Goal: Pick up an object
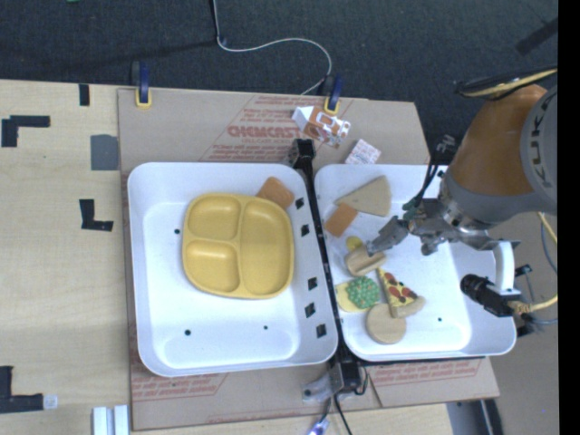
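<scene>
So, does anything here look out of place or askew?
Yes. Two small printed packets lie on the brown cardboard sheet, outside the white bins. An orange wedge-shaped block leans against the yellow divided plate.

Faint red print runs across the cardboard sheet [258,130] above the bins, up and left of the hand [385,239], too blurred to read. Black letters, likely "KU", stand on the arm [548,157], up and right of the hand.
</scene>
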Controlling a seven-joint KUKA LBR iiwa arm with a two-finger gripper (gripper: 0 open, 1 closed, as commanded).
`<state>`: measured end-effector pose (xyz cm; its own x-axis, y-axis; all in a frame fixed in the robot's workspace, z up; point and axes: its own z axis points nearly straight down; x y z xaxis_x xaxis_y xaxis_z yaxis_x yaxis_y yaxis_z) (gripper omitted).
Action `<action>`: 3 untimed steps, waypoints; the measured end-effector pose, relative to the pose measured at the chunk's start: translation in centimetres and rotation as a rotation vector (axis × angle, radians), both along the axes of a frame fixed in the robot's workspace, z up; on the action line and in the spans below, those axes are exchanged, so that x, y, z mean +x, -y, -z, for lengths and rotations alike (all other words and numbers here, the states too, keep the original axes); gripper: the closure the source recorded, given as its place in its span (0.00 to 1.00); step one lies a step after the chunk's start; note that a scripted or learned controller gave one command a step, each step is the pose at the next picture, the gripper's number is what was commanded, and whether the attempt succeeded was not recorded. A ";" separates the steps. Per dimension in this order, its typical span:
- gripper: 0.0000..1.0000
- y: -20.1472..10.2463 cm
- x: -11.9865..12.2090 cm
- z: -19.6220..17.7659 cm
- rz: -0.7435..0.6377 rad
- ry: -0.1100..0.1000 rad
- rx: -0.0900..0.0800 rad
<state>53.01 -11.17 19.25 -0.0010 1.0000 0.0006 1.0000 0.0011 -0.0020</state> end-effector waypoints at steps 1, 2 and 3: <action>0.00 -0.3 2.3 11.3 -0.001 0.001 -0.001; 0.00 -1.8 11.8 10.7 -0.004 0.009 -0.001; 0.00 -1.6 11.4 10.8 -0.001 0.001 -0.001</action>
<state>64.42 -9.55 8.42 -0.0019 1.0000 -0.0003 1.0000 0.0019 -0.0009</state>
